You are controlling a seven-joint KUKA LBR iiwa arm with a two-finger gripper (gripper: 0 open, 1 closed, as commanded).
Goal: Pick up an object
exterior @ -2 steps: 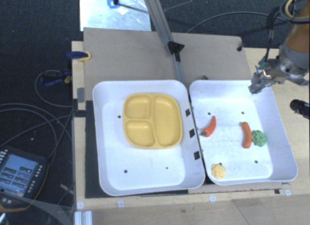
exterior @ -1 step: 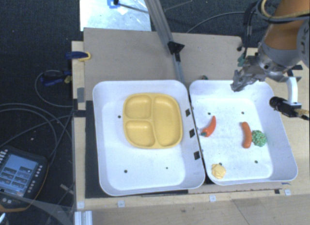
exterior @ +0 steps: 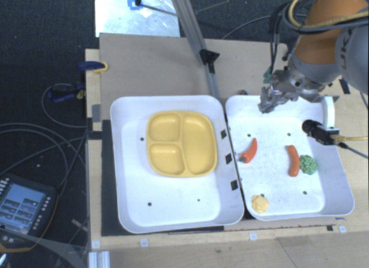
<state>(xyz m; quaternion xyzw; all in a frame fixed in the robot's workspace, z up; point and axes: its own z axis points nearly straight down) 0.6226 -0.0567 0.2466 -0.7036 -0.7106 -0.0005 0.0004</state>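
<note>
While your tool (exterior: 268,104) hangs over the far corner of the right bin (exterior: 340,200), you cannot tell how its tips stand, and nothing lies beneath it. The carrot (exterior: 249,151), sausage (exterior: 293,161), broccoli (exterior: 308,165) and yellow lump (exterior: 260,204) sit nearer you. Descend here and you likely grab bare plastic; sausage and broccoli touch, so one may drag the other.

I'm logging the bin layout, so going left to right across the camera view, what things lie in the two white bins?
yellow divided plate → small red chili-shaped piece → yellow lumpy piece → orange sausage-shaped piece → green broccoli-like piece. The gripper hangs over the right bin's far end.
</note>
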